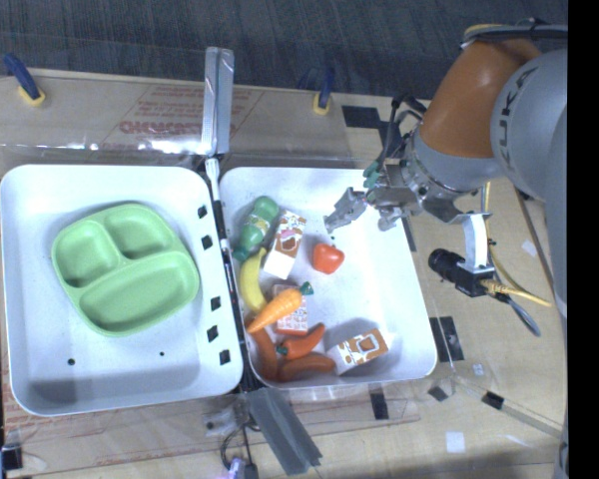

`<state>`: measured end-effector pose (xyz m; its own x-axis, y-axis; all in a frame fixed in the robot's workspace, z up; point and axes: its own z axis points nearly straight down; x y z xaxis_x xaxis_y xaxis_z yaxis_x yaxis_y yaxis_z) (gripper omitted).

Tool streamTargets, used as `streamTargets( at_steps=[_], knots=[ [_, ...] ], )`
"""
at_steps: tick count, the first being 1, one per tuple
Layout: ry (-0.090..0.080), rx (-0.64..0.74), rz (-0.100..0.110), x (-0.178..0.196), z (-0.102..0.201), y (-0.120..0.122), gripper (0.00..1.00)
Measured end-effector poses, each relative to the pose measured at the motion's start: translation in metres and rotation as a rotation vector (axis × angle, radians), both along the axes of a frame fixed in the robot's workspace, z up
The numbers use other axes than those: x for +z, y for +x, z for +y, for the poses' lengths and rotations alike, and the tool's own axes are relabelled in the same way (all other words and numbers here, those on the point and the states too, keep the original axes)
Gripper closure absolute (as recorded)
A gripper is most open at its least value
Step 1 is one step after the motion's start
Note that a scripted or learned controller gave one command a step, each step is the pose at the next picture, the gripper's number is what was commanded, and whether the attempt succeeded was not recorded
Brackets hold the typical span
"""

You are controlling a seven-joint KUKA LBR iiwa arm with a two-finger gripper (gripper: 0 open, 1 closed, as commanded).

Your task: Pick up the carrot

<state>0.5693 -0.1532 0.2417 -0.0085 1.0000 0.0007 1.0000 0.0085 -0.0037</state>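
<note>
Crowding carrot (277, 309) in right bin (399, 297) near left wall: banana (252, 279), sausages (301, 355), juice cartons (285, 247), tomato (327, 257); left bin (30, 367) held green divided plate (126, 265); gripper (364, 208) hung over right bin's far edge, fingers spread, nothing between

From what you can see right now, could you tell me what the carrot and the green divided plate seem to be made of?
The carrot looks like moulded plastic toy food: uniform orange, smooth, with a small green tip. The green plate also looks plastic, matte to slightly satin, with soft rounded compartment edges. Neither can be confirmed by sight alone.
</note>
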Motion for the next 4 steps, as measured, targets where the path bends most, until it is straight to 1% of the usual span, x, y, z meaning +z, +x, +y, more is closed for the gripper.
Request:
streamTargets(
  at_steps=[1,2,3,4],
  knots=[
    [-0.001,0.146,-0.006,-0.12,0.025,-0.05,0.0],
    [0.0,0.148,-0.001,-0.15,0.056,-0.058,0.0],
    [0.001,0.242,-0.002,-0.05,0.099,-0.093,0.0],
    [0.0,0.294,-0.003,-0.015,0.048,-0.093,0.0]
  ],
)
